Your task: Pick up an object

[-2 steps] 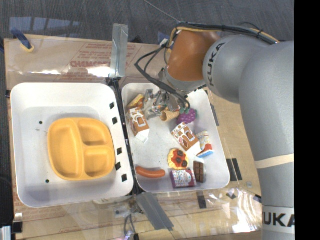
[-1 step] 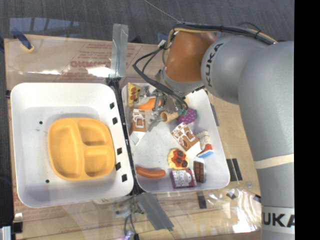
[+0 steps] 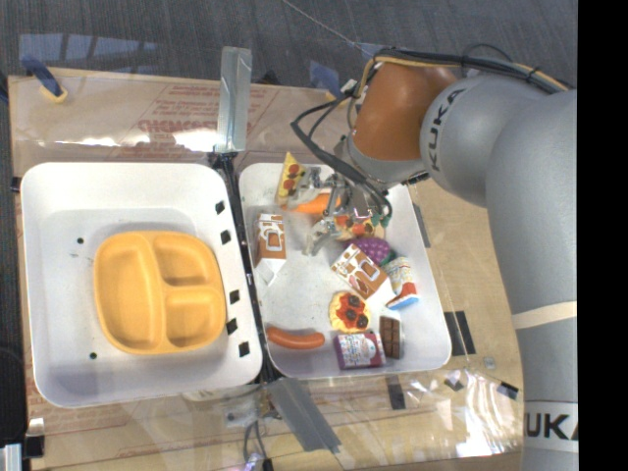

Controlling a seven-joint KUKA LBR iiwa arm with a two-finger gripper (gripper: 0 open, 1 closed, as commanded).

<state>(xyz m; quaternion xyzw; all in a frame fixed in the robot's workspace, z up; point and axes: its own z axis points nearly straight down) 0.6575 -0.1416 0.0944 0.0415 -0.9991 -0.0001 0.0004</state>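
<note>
Bench point(image 3: 128, 106) surface is brown, covered with clear plastic sheeting. Two shallow white bins rest directly on it, side by side: left bin point(image 3: 49, 214), right bin point(image 3: 432, 346). Grey tape strips point(image 3: 234, 101) sit at their junction.

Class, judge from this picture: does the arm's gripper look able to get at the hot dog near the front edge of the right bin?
Probably yes. The hot dog lies alone on bare bin floor, nothing on top; the gripper hangs over the same right bin.

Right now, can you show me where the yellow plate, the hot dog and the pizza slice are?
yellow plate point(image 3: 157, 290), camera view, on the ridge between its compartments.
hot dog point(image 3: 294, 339), camera view, on its middle.
pizza slice point(image 3: 289, 178), camera view, on its topped face.
</note>
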